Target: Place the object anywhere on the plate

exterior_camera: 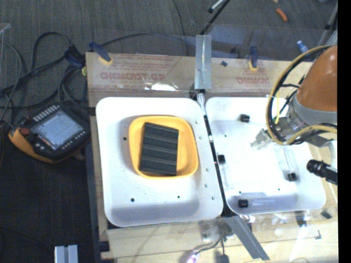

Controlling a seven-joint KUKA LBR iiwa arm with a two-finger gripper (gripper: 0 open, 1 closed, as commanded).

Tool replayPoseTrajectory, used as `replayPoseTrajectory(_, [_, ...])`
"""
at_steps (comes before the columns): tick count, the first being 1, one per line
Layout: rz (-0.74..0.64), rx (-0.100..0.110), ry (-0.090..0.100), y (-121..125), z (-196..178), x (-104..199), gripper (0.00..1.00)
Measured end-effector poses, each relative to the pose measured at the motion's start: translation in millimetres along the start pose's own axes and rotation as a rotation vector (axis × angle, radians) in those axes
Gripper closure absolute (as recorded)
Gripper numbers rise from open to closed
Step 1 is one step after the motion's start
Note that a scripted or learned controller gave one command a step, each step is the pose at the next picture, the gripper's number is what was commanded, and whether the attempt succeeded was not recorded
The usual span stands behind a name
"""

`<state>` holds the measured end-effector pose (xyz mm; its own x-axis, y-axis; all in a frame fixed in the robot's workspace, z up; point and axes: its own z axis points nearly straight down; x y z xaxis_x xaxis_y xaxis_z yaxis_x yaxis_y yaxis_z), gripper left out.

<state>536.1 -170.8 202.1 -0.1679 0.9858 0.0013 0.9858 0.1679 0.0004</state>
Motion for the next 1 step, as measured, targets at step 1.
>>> replayPoseTrajectory(1, [0.0, 0.0, 0.0, 0.0, 0.0, 0.1, 0.0])
